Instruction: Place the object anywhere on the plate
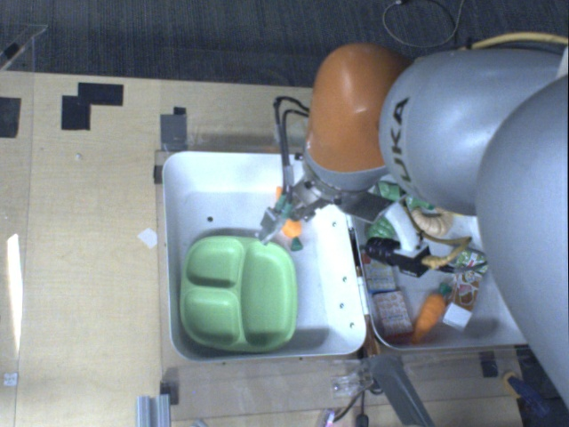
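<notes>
Hovering mid-frame over green divided plate (240, 292), jaws (286, 213) seemingly pinching small orange object (291, 229), though hard to tell; drop remaining.

Pale green plate (238, 294), white bins (191, 185), small orange object (291, 229), orange carrot (430, 314), grey arm (480, 123) with orange band, tan counter (80, 265) with black marks.

The scene is lit evenly from above, soft shadows are cast inside the left bin (178, 238), mild glare is seen on the arm (462, 123), and fine details are slightly blurred.
</notes>
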